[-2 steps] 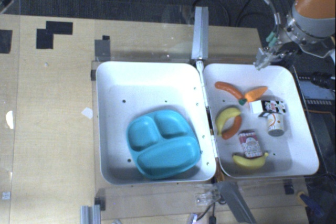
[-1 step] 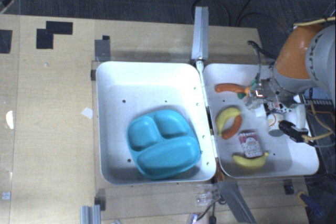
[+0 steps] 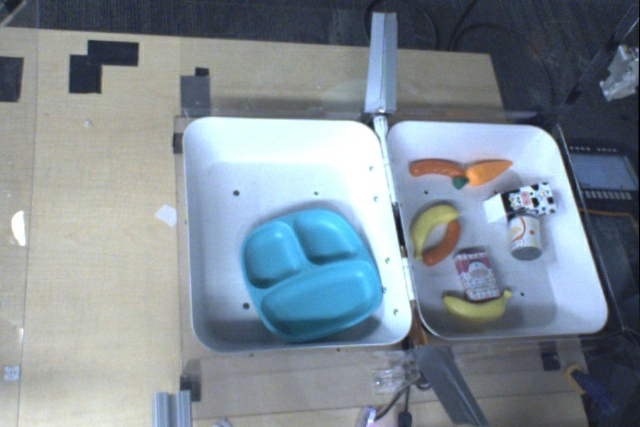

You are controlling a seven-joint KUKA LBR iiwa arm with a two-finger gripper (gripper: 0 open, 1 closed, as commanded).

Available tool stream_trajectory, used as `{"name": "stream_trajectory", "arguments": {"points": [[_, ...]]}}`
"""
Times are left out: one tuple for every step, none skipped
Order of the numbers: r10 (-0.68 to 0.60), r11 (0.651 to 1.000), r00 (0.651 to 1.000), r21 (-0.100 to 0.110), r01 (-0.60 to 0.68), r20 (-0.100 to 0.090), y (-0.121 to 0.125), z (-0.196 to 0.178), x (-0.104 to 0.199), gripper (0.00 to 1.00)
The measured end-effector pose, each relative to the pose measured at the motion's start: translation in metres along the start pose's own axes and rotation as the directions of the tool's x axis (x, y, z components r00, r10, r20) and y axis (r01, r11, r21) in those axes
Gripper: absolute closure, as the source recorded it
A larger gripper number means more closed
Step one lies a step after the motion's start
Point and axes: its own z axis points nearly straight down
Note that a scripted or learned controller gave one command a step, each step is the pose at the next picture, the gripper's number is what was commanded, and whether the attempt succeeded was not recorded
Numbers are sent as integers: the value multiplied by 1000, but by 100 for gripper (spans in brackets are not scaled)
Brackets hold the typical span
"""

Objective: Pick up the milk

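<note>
the milk [image 3: 528,201], a small carton with black cow patches, lies in the right bin [image 3: 575,215], toward its far right side, just beyond a little can [image 3: 525,237] and right of the carrot [image 3: 462,171]. how the pincer stands, i cannot tell. best to come straight down over the carton, fingers straddling its narrow sides, clear of the can.
</note>
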Motion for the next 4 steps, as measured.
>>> {"name": "stream_trajectory", "arguments": {"points": [[-189,982,982,1,189,-1,-18,44,0,100],[-310,951,951,1,310,-2,-47,140,2,100],[-502,865,865,-10,502,1,-20,283,5,100],[-486,874,874,-2,486,-1,-2,212,65,100]]}}
